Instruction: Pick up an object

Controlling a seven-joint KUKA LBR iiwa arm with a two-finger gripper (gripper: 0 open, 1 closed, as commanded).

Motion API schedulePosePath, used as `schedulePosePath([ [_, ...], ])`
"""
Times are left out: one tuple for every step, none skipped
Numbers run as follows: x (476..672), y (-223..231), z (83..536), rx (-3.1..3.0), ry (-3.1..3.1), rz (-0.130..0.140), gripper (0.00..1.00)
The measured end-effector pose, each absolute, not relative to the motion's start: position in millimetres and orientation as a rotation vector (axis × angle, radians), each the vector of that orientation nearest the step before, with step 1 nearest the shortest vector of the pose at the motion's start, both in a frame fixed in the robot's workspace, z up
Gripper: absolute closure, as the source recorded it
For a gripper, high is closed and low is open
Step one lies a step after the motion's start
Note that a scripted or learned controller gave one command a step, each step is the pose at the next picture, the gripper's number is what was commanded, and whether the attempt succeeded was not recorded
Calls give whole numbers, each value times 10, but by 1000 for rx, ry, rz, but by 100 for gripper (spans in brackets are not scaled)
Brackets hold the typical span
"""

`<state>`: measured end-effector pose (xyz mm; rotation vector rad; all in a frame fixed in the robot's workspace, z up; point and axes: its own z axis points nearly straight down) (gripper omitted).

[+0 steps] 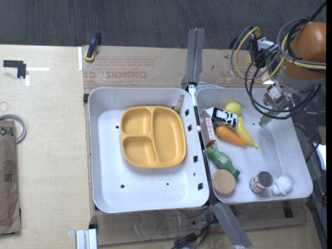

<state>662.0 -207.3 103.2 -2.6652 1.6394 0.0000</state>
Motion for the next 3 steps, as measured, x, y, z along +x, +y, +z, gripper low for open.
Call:
schedulePosePath([
  [6599,-2093,929,-2865,1278,-2,100],
  [6032,-1952,1483,-2798,1421,1,100],
  [6593,-2087,916,-2855,1300,1,100],
])
